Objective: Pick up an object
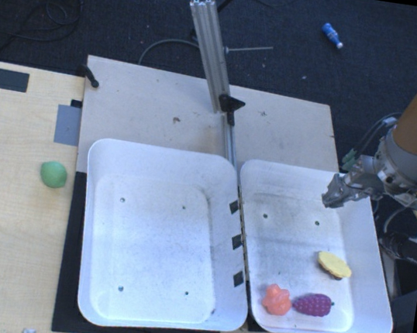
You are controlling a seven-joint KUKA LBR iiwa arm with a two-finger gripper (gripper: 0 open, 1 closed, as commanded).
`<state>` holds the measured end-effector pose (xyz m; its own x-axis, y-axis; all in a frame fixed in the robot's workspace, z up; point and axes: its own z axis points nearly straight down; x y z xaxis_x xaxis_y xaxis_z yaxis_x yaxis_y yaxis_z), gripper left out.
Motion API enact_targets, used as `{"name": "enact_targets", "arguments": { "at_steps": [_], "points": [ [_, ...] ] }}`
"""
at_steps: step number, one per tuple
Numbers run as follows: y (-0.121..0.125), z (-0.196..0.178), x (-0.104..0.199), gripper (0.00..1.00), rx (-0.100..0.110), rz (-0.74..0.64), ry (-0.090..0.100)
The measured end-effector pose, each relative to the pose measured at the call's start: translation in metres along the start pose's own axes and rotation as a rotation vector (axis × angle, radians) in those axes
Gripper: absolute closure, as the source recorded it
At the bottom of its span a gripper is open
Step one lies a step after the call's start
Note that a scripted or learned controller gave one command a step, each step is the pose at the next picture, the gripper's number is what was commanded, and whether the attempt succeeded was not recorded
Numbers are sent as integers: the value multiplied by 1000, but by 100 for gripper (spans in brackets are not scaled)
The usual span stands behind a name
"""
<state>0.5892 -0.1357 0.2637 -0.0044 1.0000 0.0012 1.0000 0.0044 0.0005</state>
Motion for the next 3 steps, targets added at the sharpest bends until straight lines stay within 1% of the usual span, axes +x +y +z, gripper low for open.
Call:
{"name": "enact_targets", "arguments": {
  "at_steps": [1, 2, 3],
  "points": [
    [2, 15, 53, 100, 2, 1, 0],
    [1, 11, 105, 100, 1, 1, 0],
    [10, 27, 155, 100, 2, 2, -1]
  ]
}}
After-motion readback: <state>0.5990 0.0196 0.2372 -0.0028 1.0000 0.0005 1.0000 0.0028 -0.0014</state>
